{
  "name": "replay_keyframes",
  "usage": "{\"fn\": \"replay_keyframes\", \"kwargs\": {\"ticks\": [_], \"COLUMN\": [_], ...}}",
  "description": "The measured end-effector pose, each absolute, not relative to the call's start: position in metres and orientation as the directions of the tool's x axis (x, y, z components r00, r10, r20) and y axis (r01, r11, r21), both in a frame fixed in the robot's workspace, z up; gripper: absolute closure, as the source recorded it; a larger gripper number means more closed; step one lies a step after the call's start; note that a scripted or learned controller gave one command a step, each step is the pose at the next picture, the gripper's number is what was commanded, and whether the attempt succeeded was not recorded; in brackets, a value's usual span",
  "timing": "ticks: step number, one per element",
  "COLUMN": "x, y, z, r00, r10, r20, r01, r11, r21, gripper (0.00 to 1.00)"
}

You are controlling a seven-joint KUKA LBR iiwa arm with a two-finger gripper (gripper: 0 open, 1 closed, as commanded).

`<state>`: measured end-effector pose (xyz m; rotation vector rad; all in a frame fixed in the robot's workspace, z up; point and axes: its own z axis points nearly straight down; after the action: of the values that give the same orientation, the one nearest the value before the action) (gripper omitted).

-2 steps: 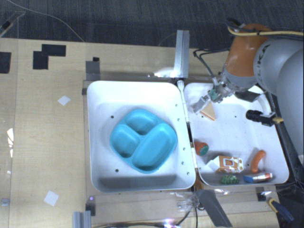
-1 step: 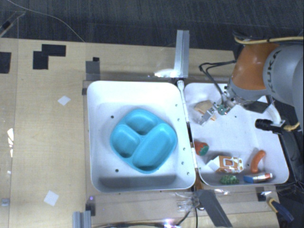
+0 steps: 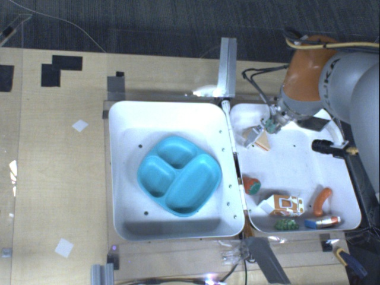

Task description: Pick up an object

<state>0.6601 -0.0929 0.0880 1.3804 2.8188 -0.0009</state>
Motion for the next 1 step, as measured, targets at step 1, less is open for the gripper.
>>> {"fn": "replay_keyframes", "kwargs": {"ticks": [1], "x": [0.6638], "y": [-0.0907], "z": [0.1013], "r00": [-0.616], "r10": [0.788], "r20": [-0.011], "r01": [0.788], "r11": [0.616], "r21": [0.013], "gripper": [1.00]}}
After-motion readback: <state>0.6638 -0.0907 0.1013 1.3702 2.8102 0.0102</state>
